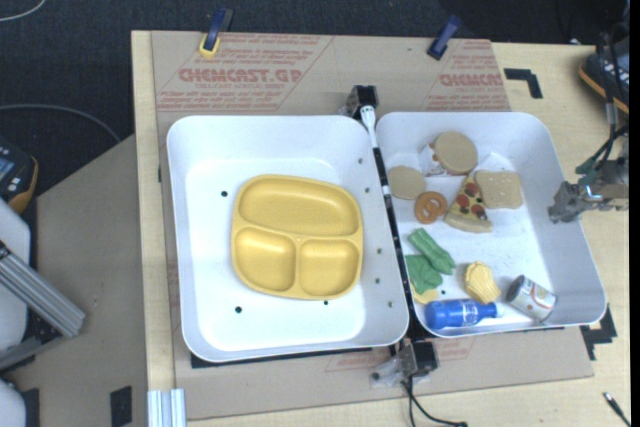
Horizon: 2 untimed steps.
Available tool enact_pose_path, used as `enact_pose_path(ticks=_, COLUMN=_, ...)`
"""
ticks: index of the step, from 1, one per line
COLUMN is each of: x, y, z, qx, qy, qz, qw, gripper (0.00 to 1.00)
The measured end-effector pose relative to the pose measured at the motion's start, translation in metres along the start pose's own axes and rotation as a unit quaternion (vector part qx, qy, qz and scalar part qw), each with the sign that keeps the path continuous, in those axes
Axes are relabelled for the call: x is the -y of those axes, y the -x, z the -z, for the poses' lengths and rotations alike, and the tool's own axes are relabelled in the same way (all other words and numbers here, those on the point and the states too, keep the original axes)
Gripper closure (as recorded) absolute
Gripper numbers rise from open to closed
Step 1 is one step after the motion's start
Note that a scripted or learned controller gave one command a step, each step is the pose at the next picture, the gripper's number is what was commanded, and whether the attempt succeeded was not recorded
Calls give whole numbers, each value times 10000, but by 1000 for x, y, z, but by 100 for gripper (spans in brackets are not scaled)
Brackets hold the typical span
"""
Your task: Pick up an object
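Observation:
The right white bin holds a scatter of toy food. At its back lie a round brown bun and a tan disc. A small pretzel ring, a pizza slice and a piece of toast sit in the middle. Toward the front lie a green leafy piece, a yellow corn piece, a blue bottle on its side and a small silver can. My gripper hangs at the bin's right rim, apart from all the items, with nothing seen in it.
The left white bin holds a yellow divided plate. Both bins rest on a brown cardboard sheet held by clamps at the back. A black divider strip runs between the bins. Dark floor surrounds the bench.

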<state>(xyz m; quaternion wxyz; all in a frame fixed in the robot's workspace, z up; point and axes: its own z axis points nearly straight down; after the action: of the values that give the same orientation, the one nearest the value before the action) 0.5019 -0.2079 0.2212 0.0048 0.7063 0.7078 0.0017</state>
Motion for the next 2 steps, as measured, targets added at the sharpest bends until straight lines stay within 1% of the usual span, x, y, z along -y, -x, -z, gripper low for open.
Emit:
enact_pose_path(ticks=1, x=-1, y=0, z=4, qx=-11, qy=-28, qz=-4, qw=10000, gripper=100)
enact_pose_path(ticks=2, x=-22, y=-43, z=-5, qx=-23, qy=-37, qz=16, qw=10000, gripper=100)
